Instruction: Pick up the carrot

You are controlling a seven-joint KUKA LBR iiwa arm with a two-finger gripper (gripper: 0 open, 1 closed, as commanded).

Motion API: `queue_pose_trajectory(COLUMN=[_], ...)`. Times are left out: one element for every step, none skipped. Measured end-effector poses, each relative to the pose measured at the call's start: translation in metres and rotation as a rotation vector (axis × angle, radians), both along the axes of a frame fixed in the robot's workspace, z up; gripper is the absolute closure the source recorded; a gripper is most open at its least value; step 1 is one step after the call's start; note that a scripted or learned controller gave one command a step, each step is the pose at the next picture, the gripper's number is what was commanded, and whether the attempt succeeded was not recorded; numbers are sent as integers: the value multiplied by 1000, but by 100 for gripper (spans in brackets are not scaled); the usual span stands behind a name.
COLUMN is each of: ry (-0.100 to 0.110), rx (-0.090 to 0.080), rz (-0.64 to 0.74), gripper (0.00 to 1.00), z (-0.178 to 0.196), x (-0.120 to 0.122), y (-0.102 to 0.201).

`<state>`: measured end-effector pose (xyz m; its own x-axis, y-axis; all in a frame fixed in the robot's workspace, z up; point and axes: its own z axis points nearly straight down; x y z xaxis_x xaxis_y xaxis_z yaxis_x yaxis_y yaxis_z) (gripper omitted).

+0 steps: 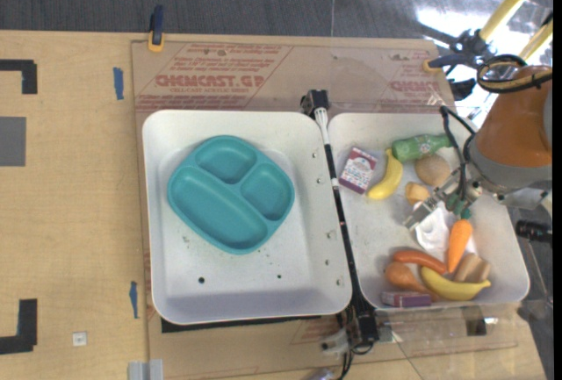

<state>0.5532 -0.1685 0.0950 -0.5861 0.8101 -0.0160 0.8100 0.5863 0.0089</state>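
At the near edge of the right bin (514, 233), a banana (454, 285) and a tan block (472, 267) crowd an orange-red piece (413, 261) that is hard to identify. Just behind them the carrot (458, 242) stands nearly upright in the frame, broad end toward the far side, tip toward the banana, partly over a crumpled white item (432, 231). The hand (457, 197) sits at the carrot's top, its metal parts blurred together; whether it is wide or narrow cannot be told. Farther back lie a second banana (386, 177), a small carton (357, 169) and a green object (420, 146). A teal divided plate (230, 192) occupies the left bin (167, 282) on the tabletop (70, 220).
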Motion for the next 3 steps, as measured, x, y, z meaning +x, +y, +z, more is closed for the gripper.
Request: queue_pose_trajectory(ry=[-6, 4, 4], rx=[-2, 6, 12], rz=[0, -273, -240], gripper=[100, 100, 100], z=[9, -6, 93], x=[2, 46, 38], y=[0, 3, 95])
